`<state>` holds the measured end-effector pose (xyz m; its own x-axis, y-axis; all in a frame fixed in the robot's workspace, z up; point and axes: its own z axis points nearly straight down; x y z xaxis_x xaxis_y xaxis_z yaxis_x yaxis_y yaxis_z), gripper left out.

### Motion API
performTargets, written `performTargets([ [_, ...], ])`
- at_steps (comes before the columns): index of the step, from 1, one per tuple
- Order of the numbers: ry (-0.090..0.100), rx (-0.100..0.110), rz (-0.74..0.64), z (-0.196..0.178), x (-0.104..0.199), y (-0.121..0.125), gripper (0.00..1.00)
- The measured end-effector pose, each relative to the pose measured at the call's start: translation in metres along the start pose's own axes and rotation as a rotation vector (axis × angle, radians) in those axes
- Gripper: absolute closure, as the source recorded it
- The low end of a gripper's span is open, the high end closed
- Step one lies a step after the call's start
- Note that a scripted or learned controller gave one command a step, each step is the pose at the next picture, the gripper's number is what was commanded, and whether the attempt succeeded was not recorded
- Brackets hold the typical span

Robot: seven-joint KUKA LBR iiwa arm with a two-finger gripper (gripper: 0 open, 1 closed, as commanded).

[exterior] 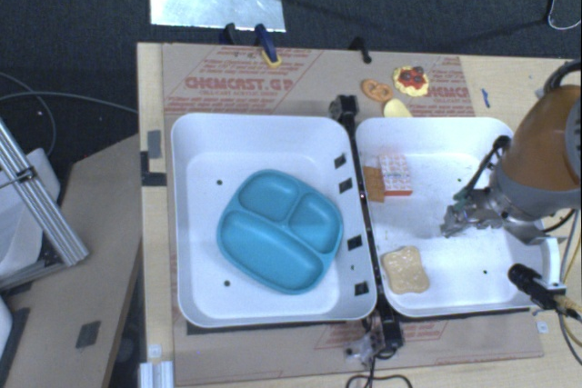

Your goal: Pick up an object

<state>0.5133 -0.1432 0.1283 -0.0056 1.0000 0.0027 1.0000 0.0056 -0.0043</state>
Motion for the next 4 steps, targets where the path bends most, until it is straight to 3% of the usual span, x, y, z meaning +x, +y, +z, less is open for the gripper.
performTargets([
  [1, -0.005, -0.008, 0.002, 0.043, 0.013, 0.022, 1.0],
  [2, 0.001, -0.016, -0.009, -0.062, 0.105, 0.019, 1.0],
  [3, -0.001, -0.003, -0.002, -0.055, 0.14, -0.025, 1.0],
  [4, 0.0, -0.017, -0.004, -0.142, 0.184, 0.007, 1.0],
])
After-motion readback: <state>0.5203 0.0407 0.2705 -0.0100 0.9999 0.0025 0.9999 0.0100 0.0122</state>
